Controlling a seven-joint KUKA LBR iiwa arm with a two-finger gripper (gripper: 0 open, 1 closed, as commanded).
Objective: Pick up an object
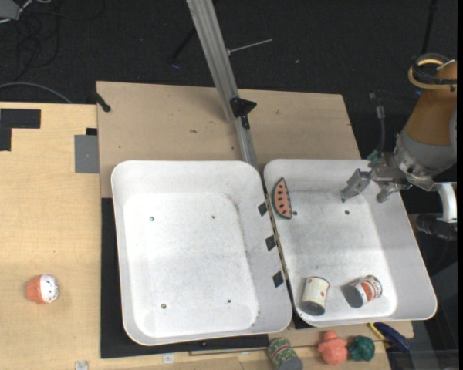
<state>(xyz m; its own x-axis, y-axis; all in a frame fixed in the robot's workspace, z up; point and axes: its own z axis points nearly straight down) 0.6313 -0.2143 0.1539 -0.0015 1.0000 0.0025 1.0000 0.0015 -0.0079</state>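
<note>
Three candidate objects lie in the right bin point(405, 241): a watermelon slice toy point(282, 199) against the left wall, a white cup point(315, 294) on its side near the front edge, and a red-and-white can point(364, 290) just beside it, also tipped. Left bin point(131, 179): nothing to pick. Gripper point(368, 185): over the right bin's far corner, fingers spread, nothing between them, well apart from all three items. Status: no grasp made; approach, closing and lift all remain. Unclear: gripper height above the bin floor; labels on cup and can too small to read.
</note>
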